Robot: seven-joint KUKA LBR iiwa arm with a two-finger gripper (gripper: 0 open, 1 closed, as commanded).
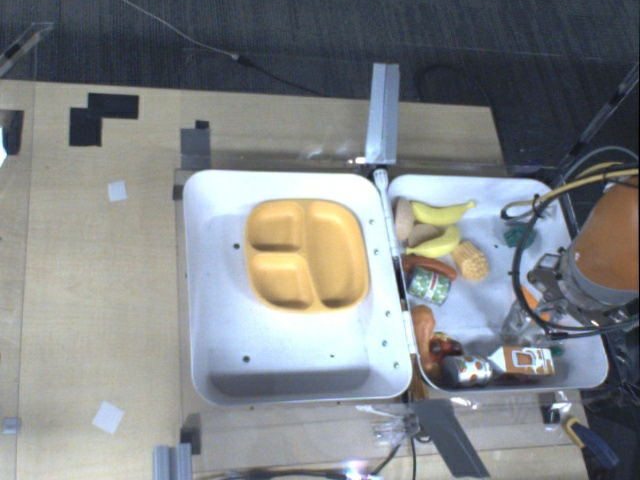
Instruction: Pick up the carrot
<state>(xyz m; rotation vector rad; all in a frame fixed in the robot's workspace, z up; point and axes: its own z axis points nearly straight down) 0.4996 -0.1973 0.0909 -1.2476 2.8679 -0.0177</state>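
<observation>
The carrot is an orange-red stub lying by the left wall of the right bin, just below a green-labelled can. My gripper hangs over the right half of that bin, under the arm's orange band and a tangle of cables. It is roughly a hand's width to the right of the carrot and apart from it. A small orange patch shows beside the gripper body; I cannot tell what it is.
Two bananas, a corn cob and a brownish piece crowd the right bin's upper left. A dark bottle and a labelled packet lie along its front wall. The left bin holds a yellow divided plate.
</observation>
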